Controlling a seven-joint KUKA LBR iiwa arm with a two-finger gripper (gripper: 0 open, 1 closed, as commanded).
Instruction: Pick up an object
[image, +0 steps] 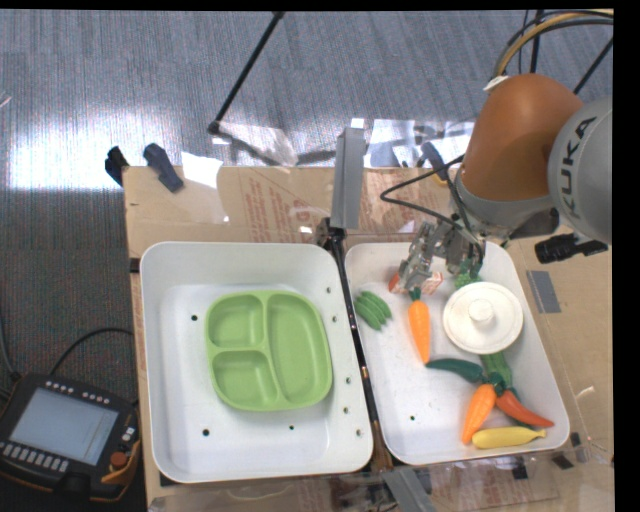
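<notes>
banana (508, 437): yellow, lies flat at the near rim of the right bin (440, 425). Looks like a light hard plastic toy; smooth, likely slippery. Grip across the middle, narrow way.
chili (522, 408): red-orange, just behind the banana, touching or nearly so. Thin and tapered; poor target, crowded.
near carrot (478, 411): orange, angled, green top toward the far side, beside the chili. Probably stiff and light; take it at the thick half.
dark green pod (455, 367): lies between the two carrots, partly against the lid. Low and thin, hard to get under.
lid (483, 317): white, round, with centre knob, flat on the bin floor. Too wide for the jaws across; the knob is the only hold, and it looks slick.
far carrot (420, 326): orange, lies lengthwise, just left of the lid, free on its left side. Best candidate by my read: rigid, light, clear flanks. Close across the thick upper end.
pea pod (373, 308): green, ribbed, near the bin's left wall. Isolated but close to the wall; one finger may foul it.
plate (268, 349): green, three compartments, in the left bin (175, 275). Broad and flat, no good hold.
gripper (432, 265): at the far end of the right bin, above a small red-and-green item I can't identify. Nothing visibly held. Finger gap: can't tell, tips blur into clutter.
risk: toys likely slide or pop out under a pinch; pinch square on.
</notes>
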